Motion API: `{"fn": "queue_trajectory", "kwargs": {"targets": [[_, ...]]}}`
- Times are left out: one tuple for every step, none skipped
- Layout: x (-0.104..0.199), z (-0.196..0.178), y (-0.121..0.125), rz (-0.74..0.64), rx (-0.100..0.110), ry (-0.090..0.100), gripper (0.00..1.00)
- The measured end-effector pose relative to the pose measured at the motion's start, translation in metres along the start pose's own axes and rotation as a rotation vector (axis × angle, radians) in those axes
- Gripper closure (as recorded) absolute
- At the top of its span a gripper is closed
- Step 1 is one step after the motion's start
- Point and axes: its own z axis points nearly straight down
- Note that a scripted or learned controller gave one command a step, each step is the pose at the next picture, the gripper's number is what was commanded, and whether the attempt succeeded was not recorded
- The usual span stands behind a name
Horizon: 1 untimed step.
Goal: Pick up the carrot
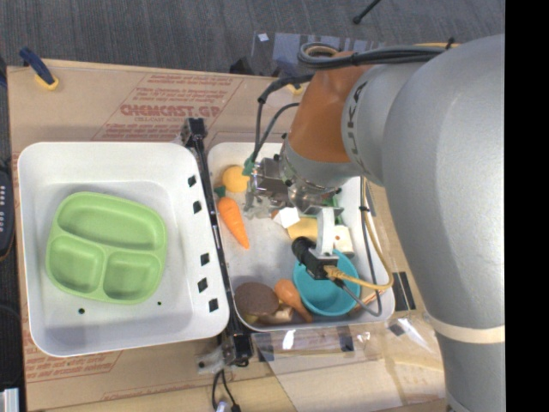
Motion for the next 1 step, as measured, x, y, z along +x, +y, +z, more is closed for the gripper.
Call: {"fn": "queue_trajectory", "kwargs": {"targets": [[0.0534,-0.0523,0.0005,0.177,0.004,-0.003,1.00]]}}
